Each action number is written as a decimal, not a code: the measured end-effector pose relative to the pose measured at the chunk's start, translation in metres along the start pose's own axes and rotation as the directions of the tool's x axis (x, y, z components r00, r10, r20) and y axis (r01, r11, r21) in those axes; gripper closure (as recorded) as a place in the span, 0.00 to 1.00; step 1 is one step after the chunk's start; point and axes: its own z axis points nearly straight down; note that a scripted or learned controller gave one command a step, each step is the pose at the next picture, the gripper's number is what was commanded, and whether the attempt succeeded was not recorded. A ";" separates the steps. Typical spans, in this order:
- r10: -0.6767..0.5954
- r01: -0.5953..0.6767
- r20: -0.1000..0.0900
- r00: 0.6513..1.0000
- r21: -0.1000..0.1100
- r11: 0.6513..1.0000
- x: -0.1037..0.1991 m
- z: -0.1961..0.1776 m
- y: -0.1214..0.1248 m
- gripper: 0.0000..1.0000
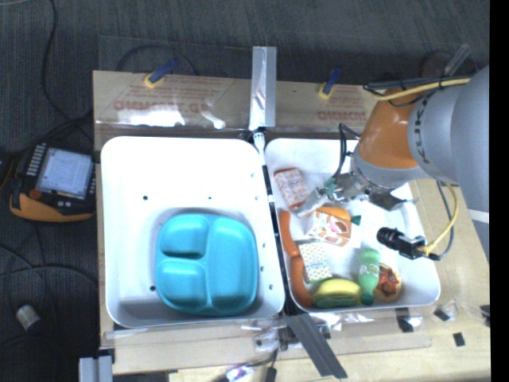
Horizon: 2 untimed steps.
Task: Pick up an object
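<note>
The objects to pick from are lying crowded in the right bin, mostly along its left and near sides. A small packet with red print is sitting near the bin's far left corner. Just beyond it toward the middle, an orange and white carton is lying tilted, and below that a pale patterned packet is resting against a long orange piece that is running along the bin's left wall. At the near edge a yellow banana is lying flat, with a green bottle just beside it on the right and a reddish-brown item touching the bottle's far side.

The jaws are hanging low in the far part of the right bin, just above the carton and to the right of the red-print packet. Whether they are open or closed cannot be told, as the wrist is covering them, and nothing is showing between them. The grey arm with its orange band is reaching in from the right, and a black cylinder on a yellow cable is hanging beside it over the bin.

The left bin is holding a turquoise divided tray in its near half. Both bins are sitting on the tabletop, and a handheld pendant is lying on the floor to the left
</note>
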 end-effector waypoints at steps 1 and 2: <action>-0.213 0.213 0.003 0.977 0.001 0.977 -0.029 -0.001 -0.035 0.00; -0.013 0.013 -0.003 1.000 0.013 1.000 -0.043 -0.066 -0.057 0.00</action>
